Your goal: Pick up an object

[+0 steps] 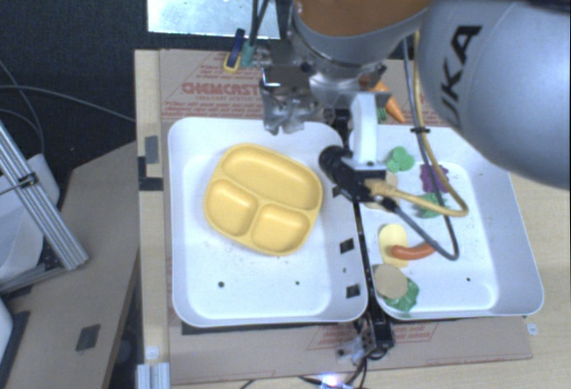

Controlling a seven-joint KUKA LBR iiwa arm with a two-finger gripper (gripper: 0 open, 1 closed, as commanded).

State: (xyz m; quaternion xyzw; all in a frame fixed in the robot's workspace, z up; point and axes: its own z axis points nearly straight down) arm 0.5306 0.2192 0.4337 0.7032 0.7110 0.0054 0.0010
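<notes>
A yellow divided plate (263, 198) lies in the middle of the left bin (241, 289). My gripper (287, 113) hangs over that bin's far edge, just beyond the plate's back rim, under the large grey and orange wrist. In the right bin (486, 276) lie small toy foods: a green piece (399, 159), a purple piece (434, 177), a yellow and red piece (400, 244) and a brown and green round piece (393, 285). An orange piece (390, 103) peeks out beside the wrist at the far edge.
The arm's body covers the far right of the scene and part of the right bin. A black fitting with a yellow hose (428, 204) loops over the divider between the bins. Cardboard (201, 84) lies under both bins.
</notes>
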